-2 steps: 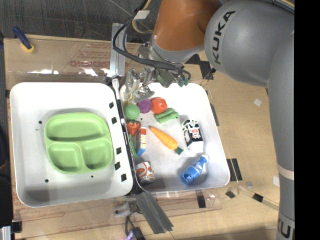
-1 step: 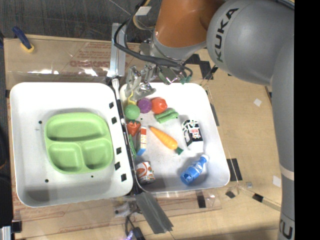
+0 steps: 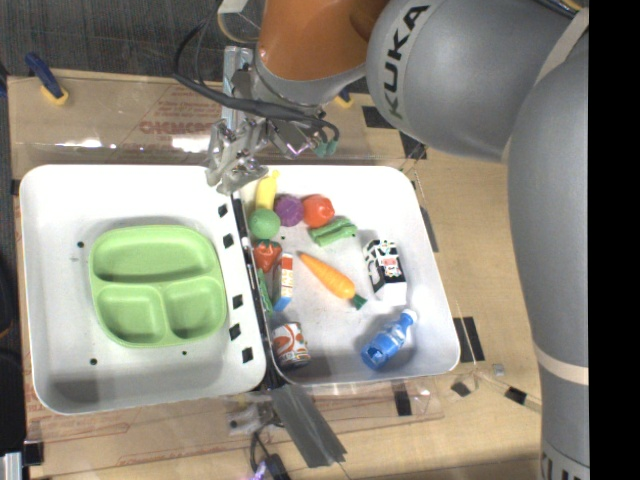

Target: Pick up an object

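The arm appears to be in the approach step: nothing is lifted, and the metal two-finger end effector [image 3: 232,168] hangs over the far rim where the two shallow white bins meet, above the upper left corner of the right white bin [image 3: 425,268]. Whether it is released or clenched I cannot tell, since the orange wrist band and cabling crowd it and the tips blur against the rim. The nearest candidate for picking is the yellow banana-shaped toy [image 3: 266,189], which lies just beside the end effector, toward the near right of it, leaning along the bin's left wall. Just past it sit a small green ball [image 3: 265,224], a purple grape-like toy [image 3: 288,209] and a red tomato-shaped toy [image 3: 318,209], packed close together. Farther off in the same bin lie an orange plastic carrot [image 3: 328,276], a black-and-white milk carton [image 3: 384,266], a blue plastic bottle [image 3: 386,340] and a small printed can [image 3: 289,345]. The left white bin [image 3: 50,218] holds a pale green divided tray [image 3: 157,286]. The next move likely calls for a short shift toward the banana toy and a straight descent clear of the wall.
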Motion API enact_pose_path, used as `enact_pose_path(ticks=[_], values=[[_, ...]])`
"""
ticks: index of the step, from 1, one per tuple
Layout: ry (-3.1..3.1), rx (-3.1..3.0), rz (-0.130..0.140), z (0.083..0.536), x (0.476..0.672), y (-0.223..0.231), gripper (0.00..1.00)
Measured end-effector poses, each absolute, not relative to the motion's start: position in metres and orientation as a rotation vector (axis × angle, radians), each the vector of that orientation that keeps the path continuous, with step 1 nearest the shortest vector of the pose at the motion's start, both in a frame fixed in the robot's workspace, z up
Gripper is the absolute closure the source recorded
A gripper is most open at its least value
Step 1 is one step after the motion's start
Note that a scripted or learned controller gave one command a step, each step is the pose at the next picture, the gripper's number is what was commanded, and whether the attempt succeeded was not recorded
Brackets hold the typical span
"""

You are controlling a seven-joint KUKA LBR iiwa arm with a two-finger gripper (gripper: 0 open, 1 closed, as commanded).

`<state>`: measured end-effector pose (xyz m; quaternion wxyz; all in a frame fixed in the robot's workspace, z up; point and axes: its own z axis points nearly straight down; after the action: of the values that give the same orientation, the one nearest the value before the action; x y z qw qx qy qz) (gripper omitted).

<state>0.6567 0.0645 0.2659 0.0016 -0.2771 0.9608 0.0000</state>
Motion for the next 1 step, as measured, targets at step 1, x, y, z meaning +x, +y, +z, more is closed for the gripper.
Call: enact_pose_path(ticks=[1], values=[[3.010,-0.873,-0.002,0.2771,0.6578,0.0648,1.00]])
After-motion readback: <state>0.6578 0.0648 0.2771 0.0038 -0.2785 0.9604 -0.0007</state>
